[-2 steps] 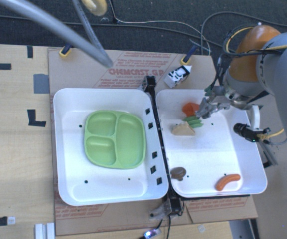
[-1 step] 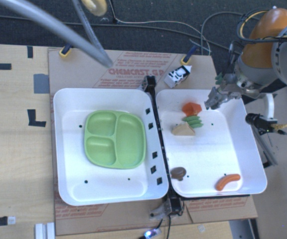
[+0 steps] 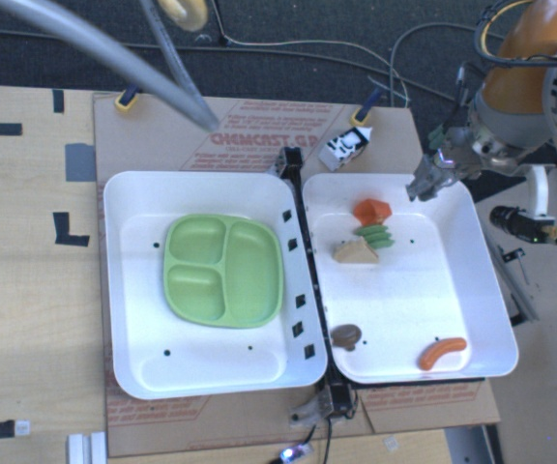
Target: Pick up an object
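We judge the task to be at its start: nothing has been lifted, and every candidate lies in the right bin (image 3: pixel 486 259). Our gripper (image 3: pixel 425 188) sits above that bin's far right corner, near its rim, and holds nothing; whether it is released or clenched we cannot tell from this slanted view. Closest to it, in the far part of the bin, an orange-red piece (image 3: pixel 372 210) touches a small green piece (image 3: pixel 376 235), with a tan wedge (image 3: pixel 356 251) just beside them. A brown lump (image 3: pixel 345 335) rests by the near left wall, and an orange sausage-shaped toy (image 3: pixel 441 352) lies in the near right corner, well apart from the cluster. The left bin (image 3: pixel 124 288) carries a green divided plate (image 3: pixel 224 269). What remains, in our view, is the whole job: choosing one thing, descending, gripping and raising it off the bin floor.
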`<state>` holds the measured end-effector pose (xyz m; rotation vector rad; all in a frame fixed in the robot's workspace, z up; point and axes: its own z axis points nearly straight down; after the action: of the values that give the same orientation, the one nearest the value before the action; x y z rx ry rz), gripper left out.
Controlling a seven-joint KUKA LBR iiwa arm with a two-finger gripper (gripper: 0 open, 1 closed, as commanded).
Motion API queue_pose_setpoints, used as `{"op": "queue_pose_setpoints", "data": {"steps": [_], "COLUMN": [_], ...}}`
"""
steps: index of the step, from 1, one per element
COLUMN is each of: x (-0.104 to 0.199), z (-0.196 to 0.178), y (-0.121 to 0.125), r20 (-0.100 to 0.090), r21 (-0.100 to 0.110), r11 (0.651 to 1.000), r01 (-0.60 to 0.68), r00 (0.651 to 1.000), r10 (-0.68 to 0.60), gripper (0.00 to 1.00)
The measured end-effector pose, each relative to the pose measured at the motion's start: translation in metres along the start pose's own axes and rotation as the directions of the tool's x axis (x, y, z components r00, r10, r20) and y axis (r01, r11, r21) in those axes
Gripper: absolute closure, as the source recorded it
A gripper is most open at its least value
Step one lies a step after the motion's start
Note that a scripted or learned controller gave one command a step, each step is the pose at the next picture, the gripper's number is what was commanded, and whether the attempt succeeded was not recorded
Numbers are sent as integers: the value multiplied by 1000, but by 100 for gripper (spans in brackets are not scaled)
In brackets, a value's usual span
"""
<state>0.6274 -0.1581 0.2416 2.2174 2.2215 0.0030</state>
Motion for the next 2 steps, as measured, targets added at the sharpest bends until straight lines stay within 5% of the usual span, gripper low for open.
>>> {"op": "queue_pose_setpoints", "data": {"steps": [2], "x": [106], "z": [7], "y": [-13], "r20": [-1], "r21": [6], "r11": [1000], "r01": [3], "r00": [1000], "r10": [-3], "gripper": [100]}}
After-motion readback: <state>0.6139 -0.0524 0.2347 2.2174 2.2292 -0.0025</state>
